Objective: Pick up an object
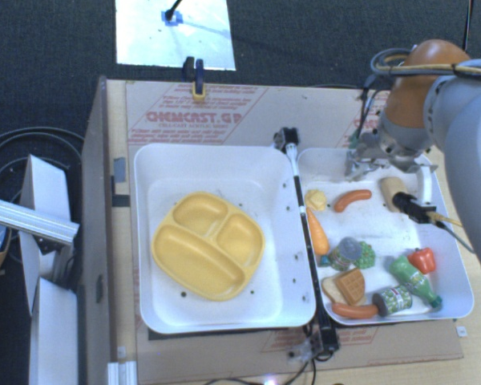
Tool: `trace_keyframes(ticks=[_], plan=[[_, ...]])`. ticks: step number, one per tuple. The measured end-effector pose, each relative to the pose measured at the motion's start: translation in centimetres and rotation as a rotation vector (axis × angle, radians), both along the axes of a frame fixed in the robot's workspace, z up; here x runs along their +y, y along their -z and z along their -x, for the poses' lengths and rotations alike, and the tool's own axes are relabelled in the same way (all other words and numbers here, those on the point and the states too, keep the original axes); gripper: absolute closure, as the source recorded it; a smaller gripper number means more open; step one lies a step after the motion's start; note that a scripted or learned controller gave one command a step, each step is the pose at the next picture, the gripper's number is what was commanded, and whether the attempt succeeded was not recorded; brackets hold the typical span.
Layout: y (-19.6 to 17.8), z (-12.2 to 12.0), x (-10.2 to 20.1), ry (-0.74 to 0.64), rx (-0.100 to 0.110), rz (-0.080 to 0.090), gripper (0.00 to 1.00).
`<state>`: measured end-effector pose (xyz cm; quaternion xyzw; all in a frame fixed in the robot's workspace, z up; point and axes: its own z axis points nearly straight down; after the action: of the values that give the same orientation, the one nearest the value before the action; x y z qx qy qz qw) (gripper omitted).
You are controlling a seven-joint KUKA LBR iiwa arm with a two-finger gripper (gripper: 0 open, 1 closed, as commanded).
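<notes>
My gripper (360,167) hangs over the far edge of the right bin (457,291), with nothing visibly in it. Just in front of it a red-orange sausage (353,200) lies on the bin floor, apart from the gripper. A small yellow piece (316,200) sits to the sausage's left, and an orange carrot (317,231) lies along the bin's left wall. Nearer the front are a grey and green lump (350,253), a waffle-like brown piece (350,285), a second sausage (354,311), a small can (393,299), a green bottle (413,279) and a red pepper (422,259).
The left bin (160,175) holds a yellow divided plate (208,243). A black clamp rail (298,207) runs between the two bins. The bins rest on a cardboard sheet (200,111). White boxes and cables (32,215) stand off the bench at the left.
</notes>
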<state>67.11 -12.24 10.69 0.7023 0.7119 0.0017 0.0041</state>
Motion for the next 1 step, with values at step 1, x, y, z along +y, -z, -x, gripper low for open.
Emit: trace_keyframes(ticks=[1], plan=[[0.02, 0.01, 0.01, -0.001, 0.0, 0.0, 0.0]])
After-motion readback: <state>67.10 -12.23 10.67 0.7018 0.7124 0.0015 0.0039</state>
